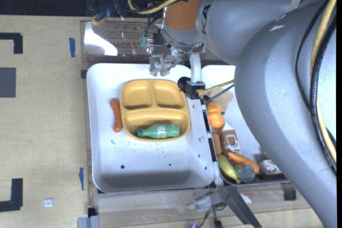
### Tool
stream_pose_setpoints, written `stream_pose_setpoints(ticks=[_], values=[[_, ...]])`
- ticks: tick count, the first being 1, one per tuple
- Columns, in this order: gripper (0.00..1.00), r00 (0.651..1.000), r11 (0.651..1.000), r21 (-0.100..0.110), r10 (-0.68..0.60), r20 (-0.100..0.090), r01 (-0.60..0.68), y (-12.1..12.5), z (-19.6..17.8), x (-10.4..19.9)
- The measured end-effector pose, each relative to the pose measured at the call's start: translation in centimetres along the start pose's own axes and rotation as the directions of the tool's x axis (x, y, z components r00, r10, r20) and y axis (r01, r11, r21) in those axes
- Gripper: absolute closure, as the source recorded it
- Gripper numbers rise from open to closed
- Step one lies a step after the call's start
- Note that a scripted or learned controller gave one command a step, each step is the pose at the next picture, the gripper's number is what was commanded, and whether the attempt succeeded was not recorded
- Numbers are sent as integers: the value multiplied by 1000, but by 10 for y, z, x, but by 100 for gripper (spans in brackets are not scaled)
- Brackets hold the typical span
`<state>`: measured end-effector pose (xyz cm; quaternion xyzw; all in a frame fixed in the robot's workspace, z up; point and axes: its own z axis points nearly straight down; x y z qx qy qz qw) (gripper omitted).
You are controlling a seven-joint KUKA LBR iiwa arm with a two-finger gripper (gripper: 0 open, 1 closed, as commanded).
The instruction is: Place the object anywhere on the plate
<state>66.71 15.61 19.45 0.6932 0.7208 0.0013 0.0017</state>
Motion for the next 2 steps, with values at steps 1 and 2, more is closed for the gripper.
stream_pose_setpoints(ticks=[1, 2], values=[[100, 989, 988, 9, 151, 1, -151, -20, 20, 29], [100, 989, 989, 7, 148, 1, -148, -19, 10, 30]])
